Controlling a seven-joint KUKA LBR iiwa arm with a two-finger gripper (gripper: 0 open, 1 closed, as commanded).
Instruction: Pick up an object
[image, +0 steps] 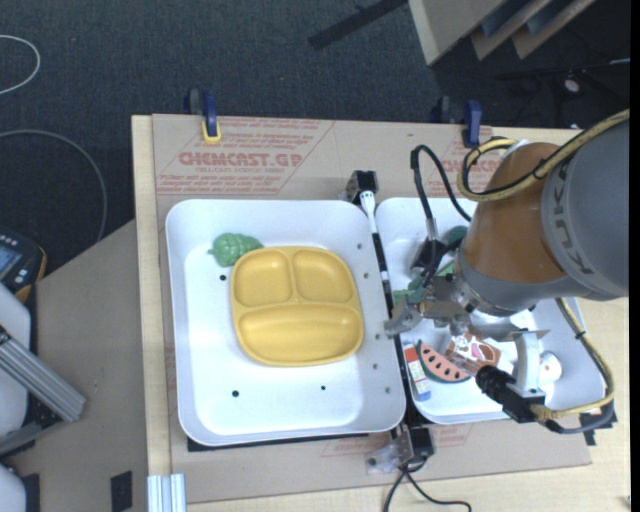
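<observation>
My gripper (418, 305) hangs under the grey and orange wrist, low over the left side of the right bin (400, 215), close to the wall between the bins. Just in front of it lie a watermelon-slice toy (443, 364) and a red-and-white item (474, 350). A small red stick (412, 366) lies along the bin's left wall. A white object (546, 368) rests further right. The arm hides much of this bin. In the left bin (190, 330) sit a yellow divided plate (296, 304) and a green leafy toy (235, 247).
A teal item (456, 238) peeks out beside the arm at the back of the right bin. Black cables (425, 190) loop over that bin. Blue clamps (209, 108) hold the cardboard base at the back edge.
</observation>
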